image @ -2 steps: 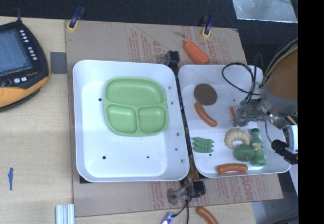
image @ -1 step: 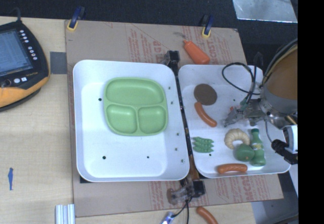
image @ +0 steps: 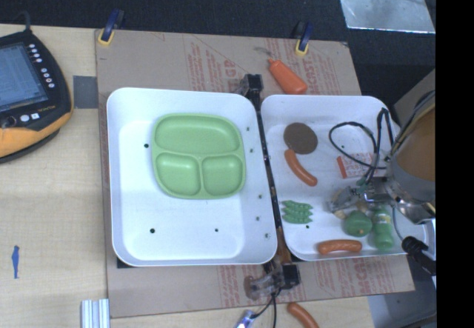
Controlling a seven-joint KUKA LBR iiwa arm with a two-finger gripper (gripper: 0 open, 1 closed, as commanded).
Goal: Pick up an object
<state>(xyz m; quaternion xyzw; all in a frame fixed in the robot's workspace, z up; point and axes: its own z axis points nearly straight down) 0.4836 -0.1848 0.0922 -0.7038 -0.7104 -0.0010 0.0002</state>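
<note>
The right bin [image: 326,104] holds a brown round patty [image: 300,138], an orange-red sausage [image: 301,168], a green pea pod [image: 297,211], a second sausage [image: 339,247], a round green piece [image: 357,224], a green bottle-like piece [image: 383,234] and a small red item [image: 341,166]. My gripper [image: 346,201] hangs low over the right side of this bin, just above and left of the round green piece, with black cable looping behind it. I see nothing clearly held in it.
The left bin [image: 126,171] carries a green divided plate [image: 198,155]. An orange carrot [image: 287,76] lies on the cardboard behind the bins, and another sausage [image: 304,313] lies in front. A teach pendant [image: 26,93] rests at the far left.
</note>
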